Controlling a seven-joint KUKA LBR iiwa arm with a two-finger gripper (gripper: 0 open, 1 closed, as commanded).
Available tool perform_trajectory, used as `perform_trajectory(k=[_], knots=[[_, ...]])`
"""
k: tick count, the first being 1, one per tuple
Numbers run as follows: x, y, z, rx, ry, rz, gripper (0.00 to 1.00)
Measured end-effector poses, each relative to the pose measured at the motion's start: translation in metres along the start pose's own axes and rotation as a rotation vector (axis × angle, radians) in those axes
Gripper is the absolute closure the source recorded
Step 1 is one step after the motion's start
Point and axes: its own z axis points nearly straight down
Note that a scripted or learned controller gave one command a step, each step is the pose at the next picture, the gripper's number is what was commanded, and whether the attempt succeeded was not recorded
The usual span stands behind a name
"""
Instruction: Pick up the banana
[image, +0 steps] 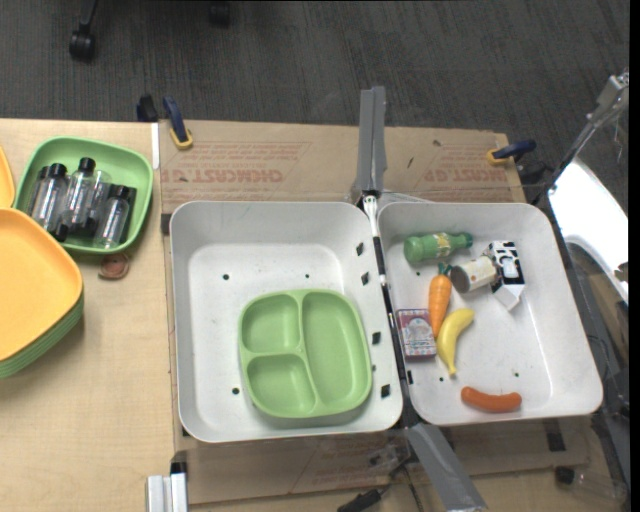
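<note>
Small yellow banana (452, 338) lying flat in the right bin (560, 240), near the middle of the floor, long axis running roughly top to bottom in the camera view with a gentle curve. Crowded on the left: orange carrot (439, 297) just beside the upper end, dark red packet (416, 333) just beside the belly; cannot tell whether touching either. Open floor to the right and below, down to the orange sausage (491, 400) well apart near the bin's front wall. Probably a toy: light, fairly stiff, smooth-skinned and likely a bit slippery, so prone to roll or squirt out of a pinch set near a tapering tip. Best taken across the thick middle, squarely over the narrow width, coming straight down so as to slip between banana and packet without nudging the carrot. As for the hand, cannot tell whether spread or pressed together.
</note>
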Motion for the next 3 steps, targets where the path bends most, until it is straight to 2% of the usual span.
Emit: perform_trajectory(k=[1, 2, 3], knots=[[0.007, -0.078, 0.000, -0.001, 0.000, -0.058, 1.00], [-0.010, -0.034, 0.000, -0.002, -0.001, -0.108, 1.00], [-0.022, -0.008, 0.000, -0.003, -0.002, -0.184, 1.00]])
